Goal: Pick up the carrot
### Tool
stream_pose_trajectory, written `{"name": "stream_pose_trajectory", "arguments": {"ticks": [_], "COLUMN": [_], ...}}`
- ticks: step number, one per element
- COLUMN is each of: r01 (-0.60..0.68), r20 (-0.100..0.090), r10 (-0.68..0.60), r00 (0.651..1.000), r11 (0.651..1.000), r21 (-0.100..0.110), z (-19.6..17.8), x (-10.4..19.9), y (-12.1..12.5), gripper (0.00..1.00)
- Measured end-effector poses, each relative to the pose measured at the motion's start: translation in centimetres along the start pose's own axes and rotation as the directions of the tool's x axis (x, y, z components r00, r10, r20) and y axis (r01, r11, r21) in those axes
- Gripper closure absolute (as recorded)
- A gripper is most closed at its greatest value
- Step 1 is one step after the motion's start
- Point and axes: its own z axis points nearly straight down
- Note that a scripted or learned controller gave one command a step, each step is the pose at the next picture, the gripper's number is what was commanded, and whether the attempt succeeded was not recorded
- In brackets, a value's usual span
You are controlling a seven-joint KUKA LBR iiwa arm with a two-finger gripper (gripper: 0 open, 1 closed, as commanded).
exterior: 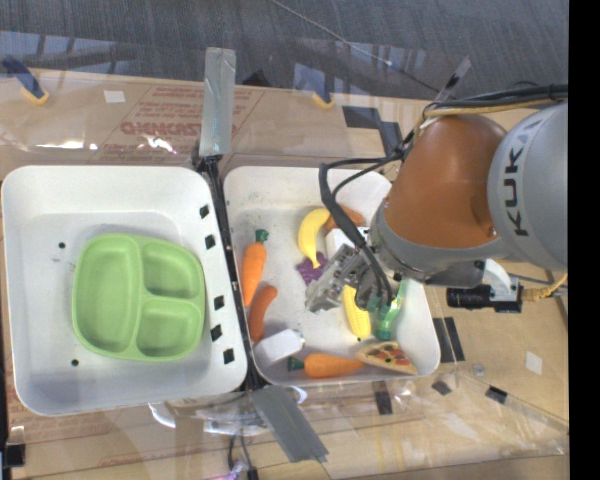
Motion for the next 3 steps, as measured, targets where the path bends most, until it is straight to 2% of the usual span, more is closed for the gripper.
{"name": "stream_pose_trajectory", "arguments": {"ticks": [1,2,3], "r01": [0.072,0.194,0.065], "r20": [0.014,-0.004,-0.002], "r10": [-0.072,-0.194,-0.065], "r00": [0.997,0.981,0.998], "r11": [0.997,0.981,0.998], "r21": [-0.004,0.002,0.0], "z": [-13.9,-4.4,-0.1], "x": [0.4,-2.7,-3.8], "y": [0.8,-4.9,-1.0], "gripper": [1.0,1.0,1.0]}}
